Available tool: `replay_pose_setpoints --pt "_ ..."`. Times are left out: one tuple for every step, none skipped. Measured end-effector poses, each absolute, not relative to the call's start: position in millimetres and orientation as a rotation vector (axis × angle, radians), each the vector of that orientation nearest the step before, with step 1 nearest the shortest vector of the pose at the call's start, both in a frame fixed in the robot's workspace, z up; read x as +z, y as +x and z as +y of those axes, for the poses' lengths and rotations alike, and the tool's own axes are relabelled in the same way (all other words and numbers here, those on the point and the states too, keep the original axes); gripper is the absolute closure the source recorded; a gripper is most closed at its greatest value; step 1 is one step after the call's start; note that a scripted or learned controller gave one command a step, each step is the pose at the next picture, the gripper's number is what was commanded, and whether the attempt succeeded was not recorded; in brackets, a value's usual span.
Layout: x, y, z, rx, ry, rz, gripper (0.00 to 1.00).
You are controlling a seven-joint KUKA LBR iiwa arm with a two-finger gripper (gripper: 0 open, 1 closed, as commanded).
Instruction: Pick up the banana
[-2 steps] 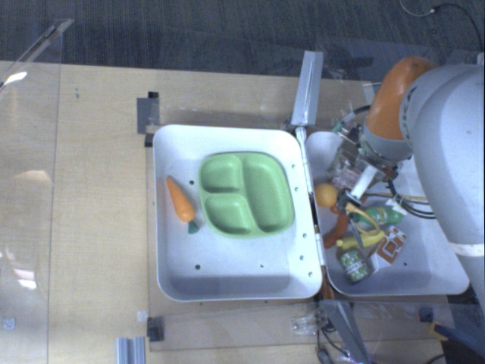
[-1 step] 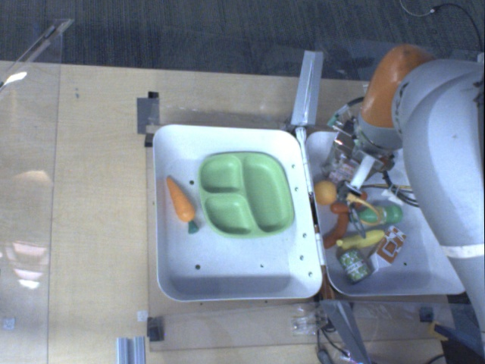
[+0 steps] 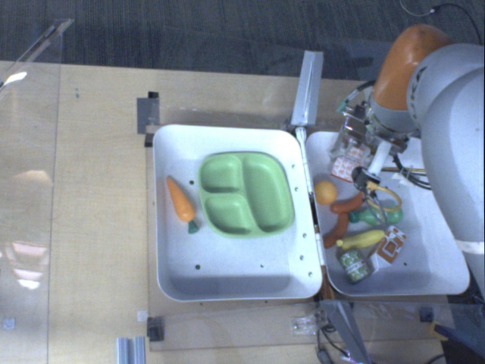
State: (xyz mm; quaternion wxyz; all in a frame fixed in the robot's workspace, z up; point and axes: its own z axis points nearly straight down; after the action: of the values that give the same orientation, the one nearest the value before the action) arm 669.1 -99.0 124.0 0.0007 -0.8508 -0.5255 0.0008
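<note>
The banana (image 3: 362, 240) is a small yellow piece lying flat in the right bin (image 3: 439, 279), near its front left. It rests between a brown-red sausage (image 3: 341, 217) and a green can (image 3: 354, 265). My gripper (image 3: 355, 139) hangs over the far left corner of that bin, well behind the banana and apart from it. A red-and-white packet (image 3: 347, 166) lies just below the gripper. Nothing can be seen held in the gripper.
An orange ball (image 3: 325, 192), a green vegetable (image 3: 371, 218) and a small brown-and-white box (image 3: 392, 245) crowd around the banana. The left bin (image 3: 227, 283) holds a green divided plate (image 3: 246, 192) and a carrot (image 3: 180, 199). The grey arm covers the right bin's right side.
</note>
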Motion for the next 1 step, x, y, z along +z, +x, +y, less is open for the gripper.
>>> replay_pose_setpoints --pt "183.2 670.1 -39.8 -0.002 -2.761 -1.498 1.0"
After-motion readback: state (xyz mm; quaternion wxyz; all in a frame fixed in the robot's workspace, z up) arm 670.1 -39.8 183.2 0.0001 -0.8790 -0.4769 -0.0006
